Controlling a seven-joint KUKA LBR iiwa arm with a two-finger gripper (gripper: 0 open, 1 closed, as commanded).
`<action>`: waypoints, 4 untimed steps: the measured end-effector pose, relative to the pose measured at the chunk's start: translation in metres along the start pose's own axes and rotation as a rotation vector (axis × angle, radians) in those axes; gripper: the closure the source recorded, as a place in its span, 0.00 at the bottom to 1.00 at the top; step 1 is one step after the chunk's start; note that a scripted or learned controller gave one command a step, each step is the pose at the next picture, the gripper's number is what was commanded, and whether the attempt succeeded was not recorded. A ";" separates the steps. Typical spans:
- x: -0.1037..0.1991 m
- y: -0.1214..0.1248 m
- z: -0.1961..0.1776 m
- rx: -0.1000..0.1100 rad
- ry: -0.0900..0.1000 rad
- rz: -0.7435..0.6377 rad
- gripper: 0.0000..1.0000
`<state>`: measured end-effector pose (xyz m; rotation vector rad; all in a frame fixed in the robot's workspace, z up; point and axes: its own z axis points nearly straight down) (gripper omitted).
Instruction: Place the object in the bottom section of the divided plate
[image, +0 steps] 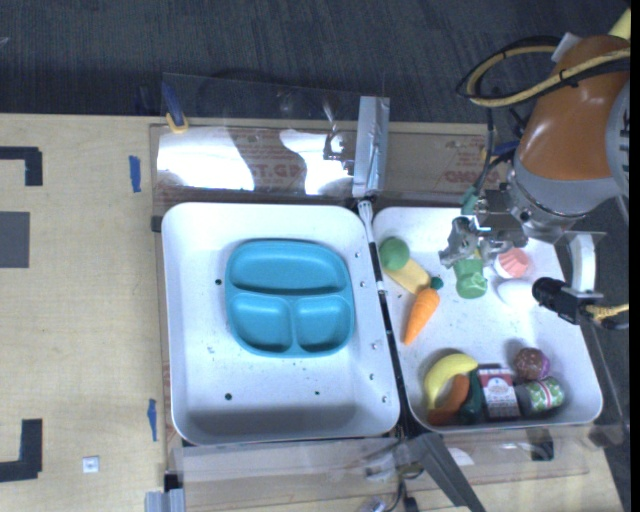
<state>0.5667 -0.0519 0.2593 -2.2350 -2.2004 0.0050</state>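
Note:
The blue divided plate (290, 295) lies in the left white bin (190, 400). It has one wide section at the far side and two smaller sections at the near side, with nothing in them. My gripper (468, 243) hangs over the far part of the right bin (590, 400), just above a small green object (471, 281). The gripper's body hides the top of that object, and I cannot tell whether the two touch. An orange carrot (421, 312) and a green and yellow piece (399, 262) lie to the gripper's left.
A pink piece (514, 263) and a white one (515, 292) lie to the right of the gripper. Along the right bin's near edge sit a banana (447, 370), a can (500, 392) and a dark red ball (531, 362). A metal divider (370, 150) stands behind the bins.

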 end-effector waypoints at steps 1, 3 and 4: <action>0.074 0.015 0.077 0.003 0.000 0.458 1.00; 0.137 0.047 0.046 -0.005 0.000 0.536 0.00; 0.156 0.062 0.046 -0.008 -0.001 0.379 0.00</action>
